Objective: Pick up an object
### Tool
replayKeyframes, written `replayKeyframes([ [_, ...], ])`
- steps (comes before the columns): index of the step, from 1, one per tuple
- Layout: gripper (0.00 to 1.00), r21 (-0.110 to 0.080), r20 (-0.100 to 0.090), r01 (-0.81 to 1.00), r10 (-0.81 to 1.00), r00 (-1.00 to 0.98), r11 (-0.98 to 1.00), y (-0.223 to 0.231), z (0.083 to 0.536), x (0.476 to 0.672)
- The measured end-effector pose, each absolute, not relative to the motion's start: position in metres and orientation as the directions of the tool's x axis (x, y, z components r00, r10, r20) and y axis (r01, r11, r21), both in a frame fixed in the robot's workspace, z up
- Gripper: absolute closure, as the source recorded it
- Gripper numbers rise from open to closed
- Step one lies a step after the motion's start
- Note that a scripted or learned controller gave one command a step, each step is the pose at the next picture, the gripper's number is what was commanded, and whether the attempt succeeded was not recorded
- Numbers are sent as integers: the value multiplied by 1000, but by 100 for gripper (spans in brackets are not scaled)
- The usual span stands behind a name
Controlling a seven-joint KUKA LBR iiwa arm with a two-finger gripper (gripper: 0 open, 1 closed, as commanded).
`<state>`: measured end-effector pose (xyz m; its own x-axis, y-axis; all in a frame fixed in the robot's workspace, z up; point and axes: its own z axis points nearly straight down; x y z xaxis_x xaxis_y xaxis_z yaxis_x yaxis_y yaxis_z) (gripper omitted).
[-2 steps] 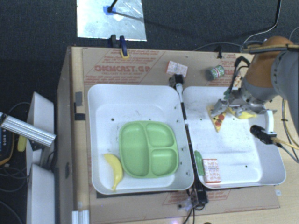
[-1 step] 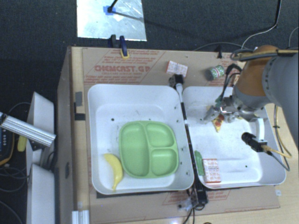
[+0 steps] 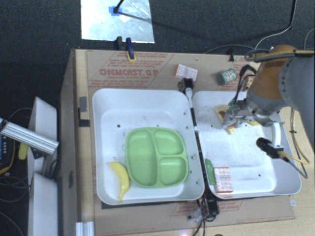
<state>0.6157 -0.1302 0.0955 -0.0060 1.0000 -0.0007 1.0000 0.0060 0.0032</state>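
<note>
Arm (image 3: 283, 80) bent low, gripper (image 3: 231, 124) down

Yellow banana (image 3: 120, 177) lying beside green divided plate (image 3: 156, 156) in left bin, small carton (image 3: 223, 179) flat in right bin

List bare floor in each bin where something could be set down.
Left bin: back strip behind the green tray. Right bin: centre, between the gripper and the red-and-white packet. Crowded: left front around the banana; right back under the arm.

Red "CHEMCAST" lettering runs across the brown bench board (image 3: 129, 73)
</note>
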Motion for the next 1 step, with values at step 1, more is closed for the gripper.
replayKeyframes([
  [1,100,6,1,1000,1000,-6,6,-52,186,623],
])
